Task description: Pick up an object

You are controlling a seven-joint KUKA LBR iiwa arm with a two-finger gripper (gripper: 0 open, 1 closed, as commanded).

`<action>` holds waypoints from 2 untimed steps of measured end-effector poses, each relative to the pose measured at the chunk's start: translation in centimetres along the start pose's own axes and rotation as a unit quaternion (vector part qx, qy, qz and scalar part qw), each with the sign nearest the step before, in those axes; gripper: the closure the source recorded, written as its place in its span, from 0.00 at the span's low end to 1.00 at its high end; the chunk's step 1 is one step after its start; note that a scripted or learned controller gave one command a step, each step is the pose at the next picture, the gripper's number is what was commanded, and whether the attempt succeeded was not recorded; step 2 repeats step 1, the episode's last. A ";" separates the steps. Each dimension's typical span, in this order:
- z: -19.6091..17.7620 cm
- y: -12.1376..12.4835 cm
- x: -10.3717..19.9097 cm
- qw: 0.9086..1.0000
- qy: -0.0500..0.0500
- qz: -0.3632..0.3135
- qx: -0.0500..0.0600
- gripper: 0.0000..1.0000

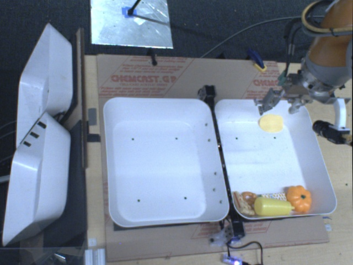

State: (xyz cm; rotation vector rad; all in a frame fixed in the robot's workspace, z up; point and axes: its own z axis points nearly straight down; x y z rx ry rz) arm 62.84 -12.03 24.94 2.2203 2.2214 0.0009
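Hovering spread above a yellow disc (271,123), the hand (280,105) nears cardboard (144,77) printed "CHEMCAST".

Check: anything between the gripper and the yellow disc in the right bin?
Nothing visible. The gripper hangs at the far edge of the right bin, directly over the yellow disc. The pumpkin and other toys sit at the near wall, well clear.

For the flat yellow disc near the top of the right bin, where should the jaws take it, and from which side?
Probably from straight above, pinching across two opposite edges. The yellow disc lies flat on the floor of the right bin, so its rim is the one part that can be gripped. It sits apart from the things in the bottom corner, leaving room on both sides. The gripper hangs just above it.
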 end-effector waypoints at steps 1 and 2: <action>1.5 -2.7 -3.7 1.000 0.000 0.002 0.001 0.00; 1.5 -2.7 -3.7 1.000 0.000 0.002 0.001 0.00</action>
